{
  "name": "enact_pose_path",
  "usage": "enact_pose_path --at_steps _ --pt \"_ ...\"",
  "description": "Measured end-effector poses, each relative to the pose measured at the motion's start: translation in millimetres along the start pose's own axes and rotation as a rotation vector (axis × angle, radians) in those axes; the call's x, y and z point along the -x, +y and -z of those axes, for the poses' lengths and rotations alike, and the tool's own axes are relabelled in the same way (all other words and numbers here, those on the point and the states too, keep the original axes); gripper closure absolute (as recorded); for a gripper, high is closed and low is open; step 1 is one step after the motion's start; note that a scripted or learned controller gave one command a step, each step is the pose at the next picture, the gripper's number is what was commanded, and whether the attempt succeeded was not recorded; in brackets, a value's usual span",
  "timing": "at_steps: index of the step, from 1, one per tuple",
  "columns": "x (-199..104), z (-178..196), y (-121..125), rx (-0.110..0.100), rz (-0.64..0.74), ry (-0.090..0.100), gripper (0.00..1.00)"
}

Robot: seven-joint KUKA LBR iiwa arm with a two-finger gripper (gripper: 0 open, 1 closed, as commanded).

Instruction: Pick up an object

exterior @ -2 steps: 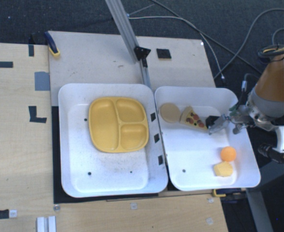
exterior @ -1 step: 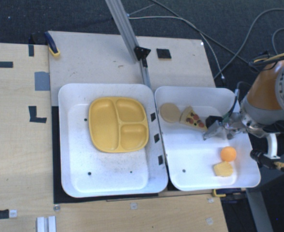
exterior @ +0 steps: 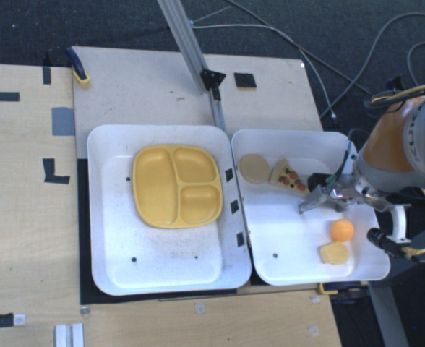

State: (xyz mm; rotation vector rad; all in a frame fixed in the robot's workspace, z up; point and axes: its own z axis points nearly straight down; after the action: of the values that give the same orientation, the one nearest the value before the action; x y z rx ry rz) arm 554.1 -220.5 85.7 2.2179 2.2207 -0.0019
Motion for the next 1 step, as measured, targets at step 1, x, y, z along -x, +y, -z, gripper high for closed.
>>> enact_pose_path --at_steps 1 --pt "0.0 12.9 2.0 0.006 0.001 -0.002 1.00"
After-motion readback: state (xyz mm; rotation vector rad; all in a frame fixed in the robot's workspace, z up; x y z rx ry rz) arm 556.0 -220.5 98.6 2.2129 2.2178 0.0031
